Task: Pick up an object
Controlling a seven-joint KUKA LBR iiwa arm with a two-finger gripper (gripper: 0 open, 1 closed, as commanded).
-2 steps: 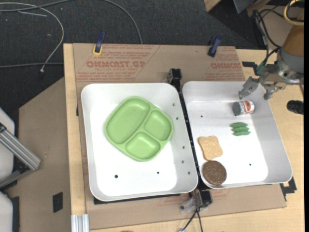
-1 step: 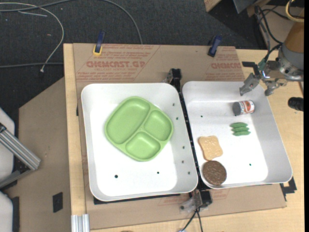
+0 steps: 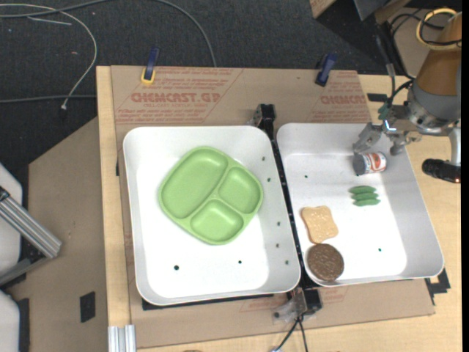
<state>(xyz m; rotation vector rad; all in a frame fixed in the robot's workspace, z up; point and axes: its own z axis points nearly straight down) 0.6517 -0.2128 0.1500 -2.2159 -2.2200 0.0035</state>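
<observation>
Here's the arm coming in from the right, grey with its orange band, and the end effector (image 3: 372, 147) is down over the far part of the right bin (image 3: 410, 259). Directly under it lies a small can (image 3: 371, 163), on its side, red and white label showing, dark end facing left. Its long axis runs roughly left to right across the bin floor, tipped a touch. The label's writing is too small to read. One grey finger (image 3: 364, 139) slants down to the can's upper left; another part sits to the right of it. Whether they are closed on the can or merely poised around it, I cannot tell from this angle.

Nearer along the same bin: a green pea pod piece (image 3: 364, 195) lying crosswise, just beyond a slice of toast (image 3: 319, 223), and just beside that a round brown cookie (image 3: 325, 262) by the near rim.

Over in the left bin (image 3: 146, 270), a green divided plate (image 3: 211, 195) with three compartments, turned at a diagonal, sits alone in the middle.

The worktop (image 3: 117, 123) is covered in brown cardboard, and there is print on it: "CHEMCAST GP" in red reads clearly behind the left bin, repeated in part behind the right. Two blue clamps (image 3: 152, 64) pin the far edge.
</observation>
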